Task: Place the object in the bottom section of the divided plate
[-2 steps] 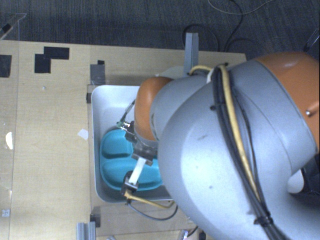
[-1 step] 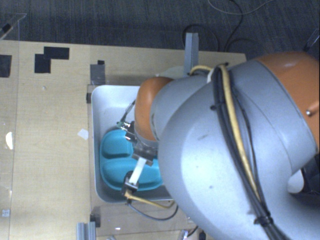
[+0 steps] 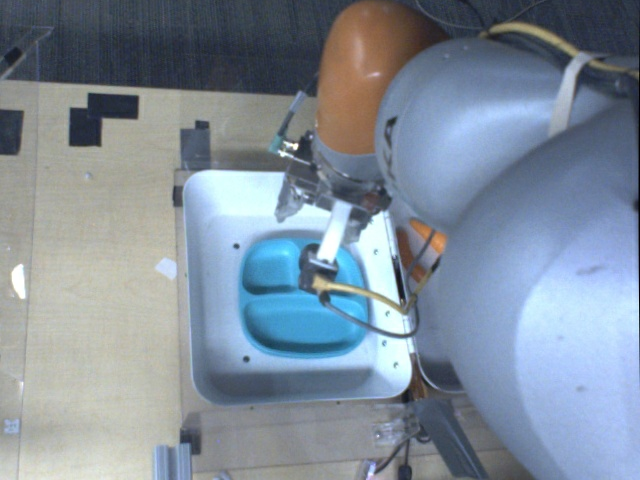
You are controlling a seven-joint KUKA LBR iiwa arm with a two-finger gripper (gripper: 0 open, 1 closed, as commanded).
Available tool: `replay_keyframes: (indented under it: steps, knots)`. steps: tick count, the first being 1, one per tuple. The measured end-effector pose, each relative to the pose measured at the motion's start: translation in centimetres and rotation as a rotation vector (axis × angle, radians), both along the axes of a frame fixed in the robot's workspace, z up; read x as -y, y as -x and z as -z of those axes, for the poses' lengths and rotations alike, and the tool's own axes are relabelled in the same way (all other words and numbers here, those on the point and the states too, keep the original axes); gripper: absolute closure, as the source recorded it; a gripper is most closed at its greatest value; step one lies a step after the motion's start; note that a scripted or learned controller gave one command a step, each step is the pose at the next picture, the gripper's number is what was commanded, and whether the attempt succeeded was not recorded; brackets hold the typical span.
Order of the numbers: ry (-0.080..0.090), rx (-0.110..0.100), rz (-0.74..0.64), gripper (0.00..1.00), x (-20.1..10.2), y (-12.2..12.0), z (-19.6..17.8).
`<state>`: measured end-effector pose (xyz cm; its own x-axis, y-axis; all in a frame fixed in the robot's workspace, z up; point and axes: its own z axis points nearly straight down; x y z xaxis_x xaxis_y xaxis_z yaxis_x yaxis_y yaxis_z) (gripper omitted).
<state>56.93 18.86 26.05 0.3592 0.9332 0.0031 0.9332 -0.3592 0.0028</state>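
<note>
A blue divided plate lies in the left white bin. Its wide bottom section faces the near edge, and smaller sections sit above it, partly covered by the arm. My gripper hangs over the bin's far side, just above the plate's upper edge. I see nothing in the plate's visible sections. An orange object shows in a gap beside the arm, to the right of the left bin.
The big grey arm with its orange band covers the right half of the view, including the right bin. Black marks lie on the wooden bench at the far left. Bare bench surface extends to the left of the bin.
</note>
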Motion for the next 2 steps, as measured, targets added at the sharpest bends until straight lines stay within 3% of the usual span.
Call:
replay_keyframes:
  steps: [1, 2]
  knots:
    - [0.001, 0.001, -0.095, 0.00, 4.1, -9.0, -7.6]
    - [0.000, 0.001, 0.145, 0.00, 9.4, -9.9, -16.8]
